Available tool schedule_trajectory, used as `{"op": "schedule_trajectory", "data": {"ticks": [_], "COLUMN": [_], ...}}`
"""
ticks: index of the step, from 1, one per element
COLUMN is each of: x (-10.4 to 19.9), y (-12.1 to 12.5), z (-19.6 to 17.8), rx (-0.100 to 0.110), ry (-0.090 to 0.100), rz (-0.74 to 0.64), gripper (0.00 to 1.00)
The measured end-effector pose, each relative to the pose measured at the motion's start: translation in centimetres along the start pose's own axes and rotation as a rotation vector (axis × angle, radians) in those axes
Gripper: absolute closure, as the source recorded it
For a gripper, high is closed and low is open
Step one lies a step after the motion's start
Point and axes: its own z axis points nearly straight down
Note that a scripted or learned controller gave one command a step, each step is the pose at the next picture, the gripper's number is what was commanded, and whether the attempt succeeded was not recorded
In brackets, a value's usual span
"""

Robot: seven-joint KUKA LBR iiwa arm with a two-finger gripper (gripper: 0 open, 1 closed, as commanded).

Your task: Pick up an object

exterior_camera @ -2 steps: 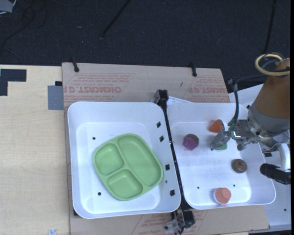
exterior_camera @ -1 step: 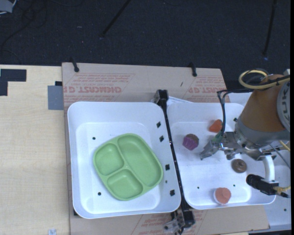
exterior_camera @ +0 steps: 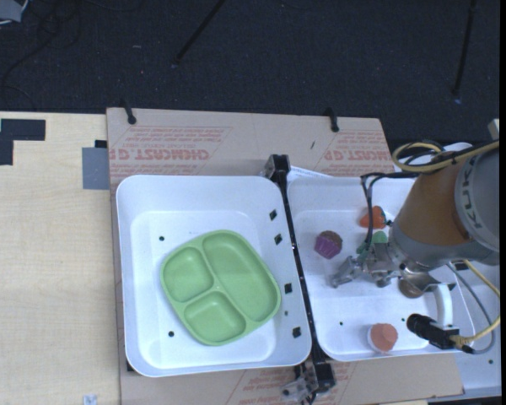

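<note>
Reaching into right bin [exterior_camera: 341, 323], claw [exterior_camera: 347, 274] sits just beside purple object [exterior_camera: 327, 244]; open or closed, cannot tell. Risk: offset closure nudges it away.

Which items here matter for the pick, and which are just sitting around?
Job: gripper, over the right bin; purple object, orange object and pinkish round object in that bin, likely pick candidates.
Lying about: green divided plate in the left bin; cardboard sheet under both bins.
</note>
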Motion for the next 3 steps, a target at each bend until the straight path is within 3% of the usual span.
{"op": "schedule_trajectory", "data": {"ticks": [1,3], "x": [-0.1,-0.2], "y": [0.0,-0.8], "z": [-1.3,-11.7], "rx": [-0.002,-0.01], "ry": [0.0,-0.003], "rz": [0.006,-0.002], "gripper": [1.0,1.0]}}
